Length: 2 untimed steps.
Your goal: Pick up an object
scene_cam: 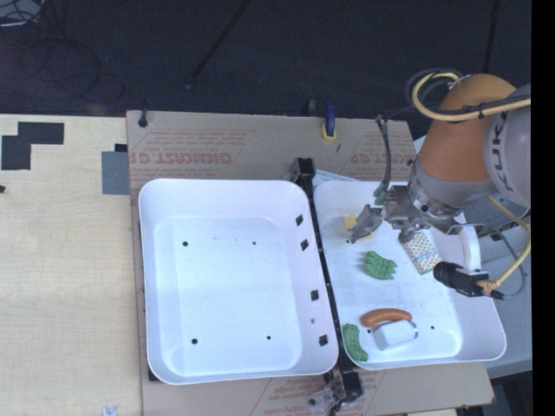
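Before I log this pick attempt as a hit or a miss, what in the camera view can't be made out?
- Gripper: small and dark over the right bin; whether it holds anything cannot be told.
- Yellow object: partly covered by the gripper, identity unclear.
- Patterned object: tucked under the wrist, top part hidden.
- Orange item and white piece: too small to identify.

White bins [225,202], green leafy piece [379,265], orange sausage shape [386,317], speckled block [421,250], orange-banded grey arm [468,141]
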Tool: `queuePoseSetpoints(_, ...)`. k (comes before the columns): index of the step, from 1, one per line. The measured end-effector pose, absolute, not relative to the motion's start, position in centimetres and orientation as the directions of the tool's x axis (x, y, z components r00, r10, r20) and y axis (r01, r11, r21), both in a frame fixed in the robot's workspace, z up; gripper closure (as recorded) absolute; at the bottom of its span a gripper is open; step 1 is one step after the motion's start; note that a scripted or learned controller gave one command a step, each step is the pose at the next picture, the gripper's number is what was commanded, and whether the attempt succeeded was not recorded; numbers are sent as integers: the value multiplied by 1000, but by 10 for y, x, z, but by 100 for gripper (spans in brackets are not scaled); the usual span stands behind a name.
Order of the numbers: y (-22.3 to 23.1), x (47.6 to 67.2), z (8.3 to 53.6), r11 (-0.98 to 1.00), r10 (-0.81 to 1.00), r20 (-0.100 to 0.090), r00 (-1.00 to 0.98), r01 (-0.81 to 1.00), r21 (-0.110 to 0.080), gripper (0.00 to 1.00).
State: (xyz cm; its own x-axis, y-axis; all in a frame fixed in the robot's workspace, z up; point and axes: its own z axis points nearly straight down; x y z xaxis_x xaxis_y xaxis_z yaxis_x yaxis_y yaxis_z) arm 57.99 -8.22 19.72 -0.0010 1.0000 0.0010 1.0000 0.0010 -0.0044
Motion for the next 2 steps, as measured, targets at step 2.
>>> queuePoseSetpoints(2, -142, 552, 225, -4, 1000, 1, 4, 1000, -10, 0)
